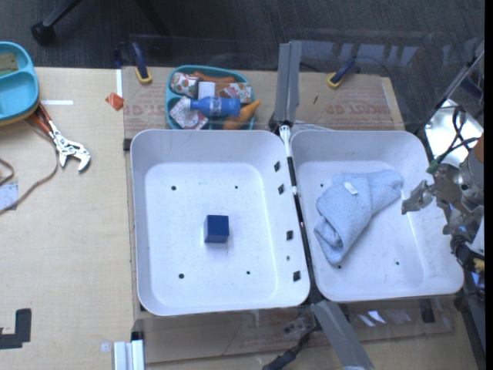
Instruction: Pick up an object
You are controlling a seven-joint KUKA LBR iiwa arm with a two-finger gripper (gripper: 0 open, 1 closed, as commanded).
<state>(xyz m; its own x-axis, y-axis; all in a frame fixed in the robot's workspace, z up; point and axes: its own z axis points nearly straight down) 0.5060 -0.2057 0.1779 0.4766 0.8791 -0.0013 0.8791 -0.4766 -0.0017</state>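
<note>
A small dark blue cube (217, 228) rests on the floor of the left white bin (146, 230), a little left of its middle. A crumpled light blue cloth (353, 210) lies in the right white bin (385, 284), stretching from its centre toward the upper right. My gripper (420, 196) reaches in over the right bin's right wall, just right of the cloth's upper end and apart from it. Nothing shows in its grasp. The arm behind it is cut off by the view's right side.
Behind the left bin stands a teal tub (209, 99) crammed with small items. A wrench (68, 151) and a teal tray (15, 79) lie on the wooden bench at left. Orange clamps (339, 75) hold the back board. A grey bar (286, 75) rises between the bins.
</note>
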